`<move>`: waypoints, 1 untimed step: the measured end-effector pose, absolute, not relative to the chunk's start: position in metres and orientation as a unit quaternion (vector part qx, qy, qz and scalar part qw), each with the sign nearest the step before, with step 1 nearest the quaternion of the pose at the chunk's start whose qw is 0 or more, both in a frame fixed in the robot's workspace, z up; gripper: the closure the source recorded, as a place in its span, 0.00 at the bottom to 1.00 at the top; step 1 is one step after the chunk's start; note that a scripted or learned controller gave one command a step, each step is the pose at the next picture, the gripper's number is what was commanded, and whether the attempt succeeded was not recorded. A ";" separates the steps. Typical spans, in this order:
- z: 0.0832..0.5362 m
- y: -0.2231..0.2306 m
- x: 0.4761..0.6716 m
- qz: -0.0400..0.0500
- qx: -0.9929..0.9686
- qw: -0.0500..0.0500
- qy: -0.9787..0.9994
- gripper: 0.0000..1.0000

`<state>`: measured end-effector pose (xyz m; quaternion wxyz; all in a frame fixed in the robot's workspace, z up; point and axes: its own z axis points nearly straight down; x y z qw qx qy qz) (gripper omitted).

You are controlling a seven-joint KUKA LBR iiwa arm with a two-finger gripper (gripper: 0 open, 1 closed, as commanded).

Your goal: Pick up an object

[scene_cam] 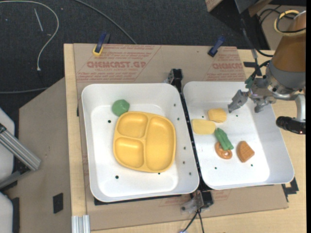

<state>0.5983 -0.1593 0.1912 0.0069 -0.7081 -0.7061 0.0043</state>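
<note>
In the right bin (272, 149) lie several small toy foods: a yellow piece (217, 115), a paler yellow piece (203, 126), a green vegetable (224, 139), an orange ring (223, 152) and an orange-brown chunk (245, 151). My gripper (247, 105) hangs over the bin's upper right part, just right of and above the yellow piece. Its two grey fingers (237, 102) are spread apart, open, with nothing between them. The orange-banded arm (290, 52) comes in from the right.
The left bin (92, 130) holds a yellow divided plate (145, 141) and a green lump (120, 107) at the plate's upper left. A black clamp (175, 75) sits between the bins at the back. Blue clips (101, 42) pin the cardboard underlay.
</note>
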 end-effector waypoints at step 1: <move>0.200 -0.159 0.602 0.000 -0.707 0.001 -0.707 0.00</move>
